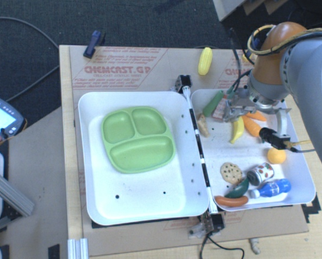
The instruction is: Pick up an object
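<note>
Over the far end of the right-hand shallow white bin [306,190], the grey arm with its orange band comes in from the right, and its two-finger gripper [234,110] hangs low among the objects there. The metal parts blur together, so I cannot tell how the gripper is set or whether it has hold of anything. Just beneath and beside it lie a yellow plastic banana [237,129], a green pepper-like piece [212,103] and an orange carrot-shaped toy [253,125], the last partly covered by the arm's black fitting. A small flat packet under the gripper is too hidden to name. Nearer the front sit a round orange fruit [276,155], a speckled cookie [231,171], a small tin can [260,174], a blue bottle [273,188] and a red sausage [231,200]. The left-hand white bin [96,198] holds a green three-part plate [138,139]. A yellow corn cob [205,61] lies on the cardboard beyond the bins.
</note>
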### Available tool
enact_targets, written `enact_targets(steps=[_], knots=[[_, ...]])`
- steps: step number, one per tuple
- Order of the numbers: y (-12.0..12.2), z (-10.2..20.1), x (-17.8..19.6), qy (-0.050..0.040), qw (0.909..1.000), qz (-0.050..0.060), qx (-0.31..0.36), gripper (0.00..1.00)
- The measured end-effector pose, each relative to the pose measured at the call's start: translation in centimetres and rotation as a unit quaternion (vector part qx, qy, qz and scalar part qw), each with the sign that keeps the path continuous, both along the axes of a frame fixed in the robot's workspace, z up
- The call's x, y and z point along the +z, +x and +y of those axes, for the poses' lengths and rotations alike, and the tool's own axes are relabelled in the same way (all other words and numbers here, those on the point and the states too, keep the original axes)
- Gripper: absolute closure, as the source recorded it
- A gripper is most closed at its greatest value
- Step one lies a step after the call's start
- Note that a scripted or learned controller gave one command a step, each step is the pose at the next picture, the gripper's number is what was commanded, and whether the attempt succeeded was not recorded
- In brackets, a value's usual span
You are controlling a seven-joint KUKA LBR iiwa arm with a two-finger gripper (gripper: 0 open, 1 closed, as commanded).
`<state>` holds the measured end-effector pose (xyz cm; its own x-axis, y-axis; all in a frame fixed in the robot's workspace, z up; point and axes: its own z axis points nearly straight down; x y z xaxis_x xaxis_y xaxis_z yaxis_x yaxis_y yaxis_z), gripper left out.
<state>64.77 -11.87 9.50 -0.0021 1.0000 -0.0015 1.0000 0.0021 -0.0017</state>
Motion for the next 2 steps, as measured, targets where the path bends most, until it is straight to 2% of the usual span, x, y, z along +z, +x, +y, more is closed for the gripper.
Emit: enact_targets(steps=[1,2], knots=[[0.0,0.0,0.0,0.0003,1.0,0.0,0.0,0.0],[1.9,1.3,-1.0,0.0002,1.0,-0.002,-0.001,0.0]])
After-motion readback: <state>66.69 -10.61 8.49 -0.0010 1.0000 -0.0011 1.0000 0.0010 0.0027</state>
